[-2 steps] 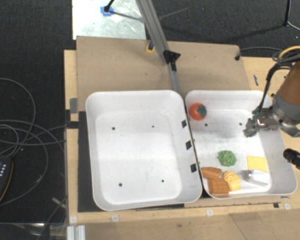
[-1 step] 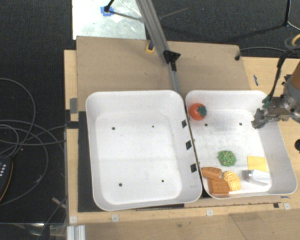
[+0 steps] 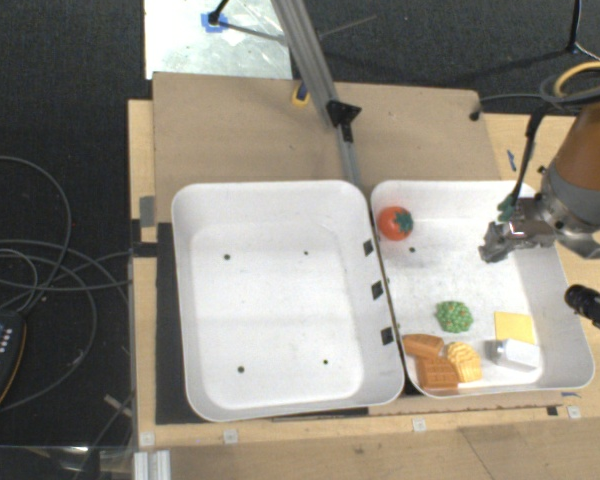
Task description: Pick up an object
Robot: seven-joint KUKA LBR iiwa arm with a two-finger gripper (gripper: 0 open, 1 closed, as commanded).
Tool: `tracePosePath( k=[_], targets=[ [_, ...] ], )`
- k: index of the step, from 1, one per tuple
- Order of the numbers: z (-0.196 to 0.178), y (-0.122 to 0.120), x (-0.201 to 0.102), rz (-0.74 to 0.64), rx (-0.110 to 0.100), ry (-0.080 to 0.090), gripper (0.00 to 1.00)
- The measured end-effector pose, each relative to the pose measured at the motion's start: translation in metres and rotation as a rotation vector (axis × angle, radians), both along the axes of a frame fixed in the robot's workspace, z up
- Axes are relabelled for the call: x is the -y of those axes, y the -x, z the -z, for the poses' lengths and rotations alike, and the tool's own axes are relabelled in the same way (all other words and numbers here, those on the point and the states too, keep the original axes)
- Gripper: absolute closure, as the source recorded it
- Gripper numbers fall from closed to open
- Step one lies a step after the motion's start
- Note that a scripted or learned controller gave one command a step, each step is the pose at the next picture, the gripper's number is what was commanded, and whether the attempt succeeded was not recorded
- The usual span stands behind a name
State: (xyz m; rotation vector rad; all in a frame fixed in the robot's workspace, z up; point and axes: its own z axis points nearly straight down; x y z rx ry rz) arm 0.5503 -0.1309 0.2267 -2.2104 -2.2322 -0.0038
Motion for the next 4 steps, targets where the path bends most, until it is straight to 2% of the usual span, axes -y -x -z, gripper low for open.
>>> tracePosePath(
  k=[2,3,4],
  targets=[
    [0.014,0.025,-0.113,-0.001,-0.002,-0.001,1.0],
    [0.003,0.037,-0.155,0.0,-0.001,-0.001,1.0],
    [0.008,0.046,-0.204,-0.001,-0.001,-0.001,1.0]
  ],
)
